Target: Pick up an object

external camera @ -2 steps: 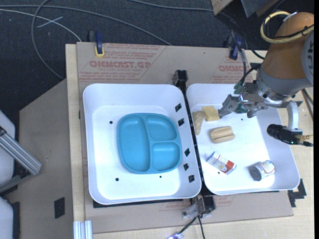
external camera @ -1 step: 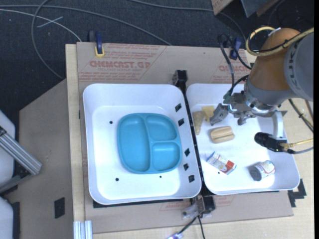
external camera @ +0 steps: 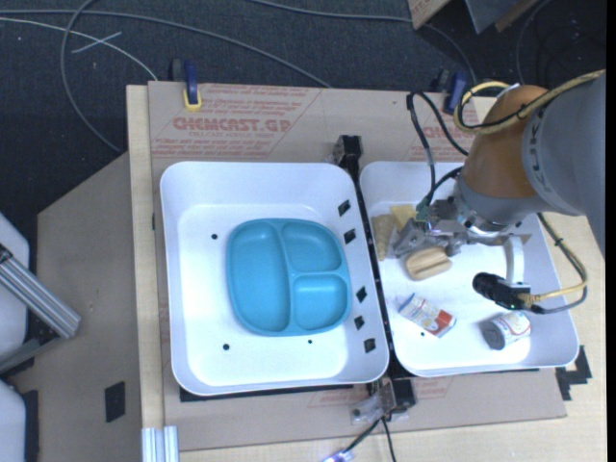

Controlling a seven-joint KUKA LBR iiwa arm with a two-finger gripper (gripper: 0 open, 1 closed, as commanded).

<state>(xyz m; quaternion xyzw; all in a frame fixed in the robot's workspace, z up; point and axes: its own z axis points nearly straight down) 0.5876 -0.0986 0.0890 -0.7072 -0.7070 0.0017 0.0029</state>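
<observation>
Arm, grey with an orange band, extends over the right bin. Gripper sits at the upper edge of the tan block; whether it is open or closed cannot be determined. A red-and-white packet lies below the block, a small grey item to its lower right, and a blue divided plate to its left.

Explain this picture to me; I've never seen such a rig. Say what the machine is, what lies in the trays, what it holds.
One camera looks down slantwise on a bench. The grey arm is a robot reaching in from the right; its gripper hangs over the right bin, by a tan block. A red-and-white packet and a small grey item lie there too. The left bin holds a blue divided plate. Nothing visibly held.
</observation>
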